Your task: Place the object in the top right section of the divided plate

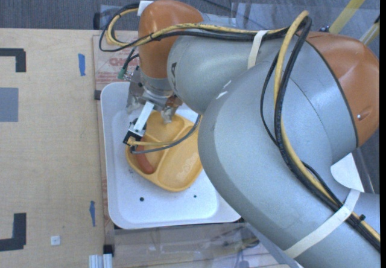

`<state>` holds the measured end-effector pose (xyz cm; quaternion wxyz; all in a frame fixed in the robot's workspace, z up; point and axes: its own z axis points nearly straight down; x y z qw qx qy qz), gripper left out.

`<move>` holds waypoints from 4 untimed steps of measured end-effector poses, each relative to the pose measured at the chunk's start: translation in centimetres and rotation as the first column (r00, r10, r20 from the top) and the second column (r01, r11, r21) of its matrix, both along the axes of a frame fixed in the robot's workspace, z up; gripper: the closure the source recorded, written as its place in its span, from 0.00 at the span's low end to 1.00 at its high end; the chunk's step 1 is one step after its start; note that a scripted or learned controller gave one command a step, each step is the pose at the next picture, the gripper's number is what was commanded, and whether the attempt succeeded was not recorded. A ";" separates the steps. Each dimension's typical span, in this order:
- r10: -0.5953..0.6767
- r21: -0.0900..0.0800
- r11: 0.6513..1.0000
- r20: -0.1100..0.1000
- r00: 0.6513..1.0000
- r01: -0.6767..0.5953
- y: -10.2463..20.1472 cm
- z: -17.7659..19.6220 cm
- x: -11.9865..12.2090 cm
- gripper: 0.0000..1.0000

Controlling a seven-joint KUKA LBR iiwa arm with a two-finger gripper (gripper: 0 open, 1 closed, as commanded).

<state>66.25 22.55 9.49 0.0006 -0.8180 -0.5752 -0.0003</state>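
Item 1. Yellow plastic divided plate (181,171), rounded, lying flat in the shallow white plastic bin (163,212). A raised ridge crosses it. The plate's far and right parts are covered by the arm.

Item 2. Small orange-brown sausage-shaped object (143,165), the task's thing. It lies on its side in the plate's lower-left compartment as seen from the camera, on the near side of the ridge and close against the plate's left rim. Nothing grips it.

Item 3. Pincer (158,113), at the end of the grey arm with an orange wrist band (160,31). It hangs over the plate's far-left part, beyond the ridge and just above the plate's surface. From where I stand I cannot tell whether it is open or closed. No object can be seen held in it. It sits apart from the sausage-shaped object, which lies nearer the camera.

Item 4. Two small dark dots (142,199) on the bin's floor, just off the plate's near edge, apart from each other.

Item 5. Pale wooden bench (48,158), to the left of the plate beyond the bin's wall. It carries short strips of blue tape (81,64) and black square markings (18,58).

Item 6. Brown cardboard sheet with red print (111,61), beyond the plate's far-left side, behind the bin.
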 end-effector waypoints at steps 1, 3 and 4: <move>0.003 -0.003 1.000 -0.011 1.000 -0.003 0.2 0.6 -0.3 1.00; -0.579 -0.002 0.815 -0.002 0.815 0.579 -2.2 12.3 0.4 1.00; -0.719 0.000 0.695 -0.008 0.695 0.719 -8.8 9.3 -0.5 1.00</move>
